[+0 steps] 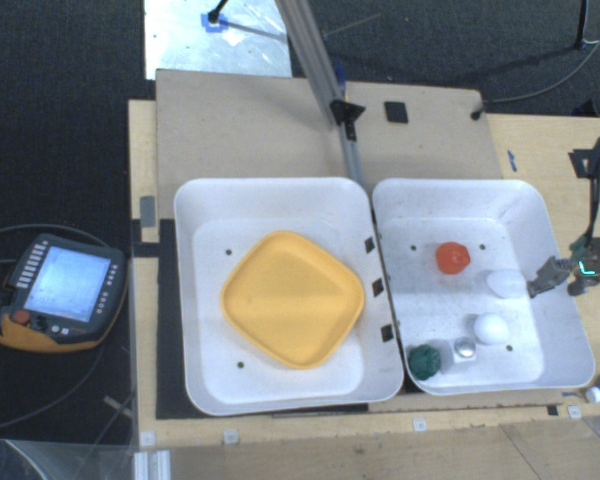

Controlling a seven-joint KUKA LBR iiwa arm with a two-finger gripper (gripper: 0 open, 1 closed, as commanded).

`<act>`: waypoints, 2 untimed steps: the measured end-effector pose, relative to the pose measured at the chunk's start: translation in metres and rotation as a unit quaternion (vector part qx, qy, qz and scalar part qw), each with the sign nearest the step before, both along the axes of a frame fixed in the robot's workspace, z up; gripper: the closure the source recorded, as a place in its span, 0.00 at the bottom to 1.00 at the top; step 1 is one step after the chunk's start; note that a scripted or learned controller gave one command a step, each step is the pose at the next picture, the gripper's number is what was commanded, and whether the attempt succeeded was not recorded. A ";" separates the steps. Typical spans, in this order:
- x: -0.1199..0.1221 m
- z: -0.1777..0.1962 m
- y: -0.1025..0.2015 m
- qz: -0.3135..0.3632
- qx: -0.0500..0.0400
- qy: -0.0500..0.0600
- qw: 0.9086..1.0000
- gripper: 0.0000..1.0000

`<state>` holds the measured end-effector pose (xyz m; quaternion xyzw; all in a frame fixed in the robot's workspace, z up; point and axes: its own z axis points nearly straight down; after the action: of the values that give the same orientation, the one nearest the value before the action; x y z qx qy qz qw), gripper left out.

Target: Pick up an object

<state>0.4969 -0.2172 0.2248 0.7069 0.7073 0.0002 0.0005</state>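
The right bin (540, 213) holds several small things. An orange-red ball (453, 258) lies near its middle. A pale white lump (503, 284) sits to the ball's right, and a white ball (491, 329) lies nearer the front. A small silver piece (465, 348) rests next to a dark green object (425, 360) in the front left corner. My gripper (552, 278) hangs over the bin's right wall, just right of the pale lump and apart from it. I see nothing held in it.
A large yellow square plate (293, 298) takes up most of the left bin (195, 268). A teach pendant (60, 290) lies on the floor at the left. A grey pole (315, 48) slants in from the top.
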 end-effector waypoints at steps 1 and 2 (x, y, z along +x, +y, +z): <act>0.000 0.000 0.000 0.000 0.000 0.000 1.000 0.00; 0.004 -0.044 0.006 0.000 0.001 0.002 1.000 0.00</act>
<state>0.5008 -0.2114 0.1805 0.7069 0.7073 -0.0006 -0.0012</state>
